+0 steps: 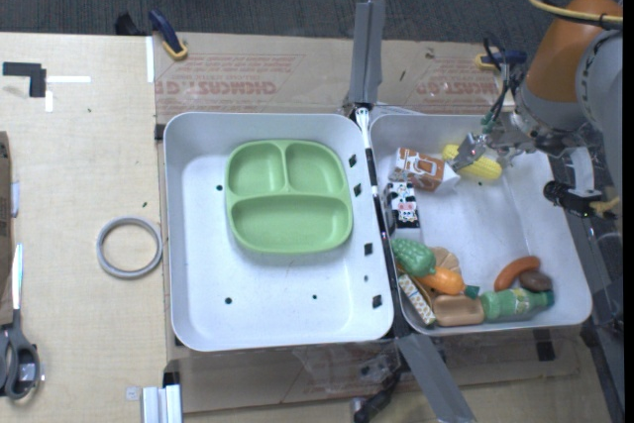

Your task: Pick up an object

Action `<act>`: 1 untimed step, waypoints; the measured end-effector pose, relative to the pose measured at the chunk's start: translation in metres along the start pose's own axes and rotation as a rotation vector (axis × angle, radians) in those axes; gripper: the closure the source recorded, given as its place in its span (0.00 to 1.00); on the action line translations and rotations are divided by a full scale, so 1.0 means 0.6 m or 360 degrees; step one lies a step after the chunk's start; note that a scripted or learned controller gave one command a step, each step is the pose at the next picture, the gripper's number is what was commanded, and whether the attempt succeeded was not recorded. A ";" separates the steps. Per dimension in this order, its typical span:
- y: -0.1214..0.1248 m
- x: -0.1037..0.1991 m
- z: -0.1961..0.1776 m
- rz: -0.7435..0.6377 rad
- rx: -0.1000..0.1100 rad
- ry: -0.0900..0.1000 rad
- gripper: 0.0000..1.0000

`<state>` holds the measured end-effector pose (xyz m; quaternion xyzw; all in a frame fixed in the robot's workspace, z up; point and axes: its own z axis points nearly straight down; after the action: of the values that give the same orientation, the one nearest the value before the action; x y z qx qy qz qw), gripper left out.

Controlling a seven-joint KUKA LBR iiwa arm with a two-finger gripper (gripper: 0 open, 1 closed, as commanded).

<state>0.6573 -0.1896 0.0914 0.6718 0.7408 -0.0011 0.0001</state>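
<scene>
My gripper (473,152) hangs low over the back of the right bin (515,213), directly at the left end of a yellow toy (483,168) that lies on the bin floor. Whether it touches the yellow toy cannot be made out. Just left of it lies a small brown and white carton (421,170), with a black and white cow-patterned piece (401,203) below that. Along the bin's front edge lie a green vegetable (414,258), an orange carrot (446,282), a bread piece (458,312), a green bottle (510,302) and a red sausage (517,269).
The left bin (198,282) holds a green divided plate (289,196). On the wooden bench to the left lie a grey tape ring (129,246) and scissors (18,357). A grey divider bar (367,54) rises between the bins at the back.
</scene>
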 end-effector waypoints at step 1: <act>0.015 0.114 -0.175 -0.0278 -0.0003 0.0000 0.00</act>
<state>0.6594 -0.1204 0.1965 0.6045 0.7966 -0.0005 0.0005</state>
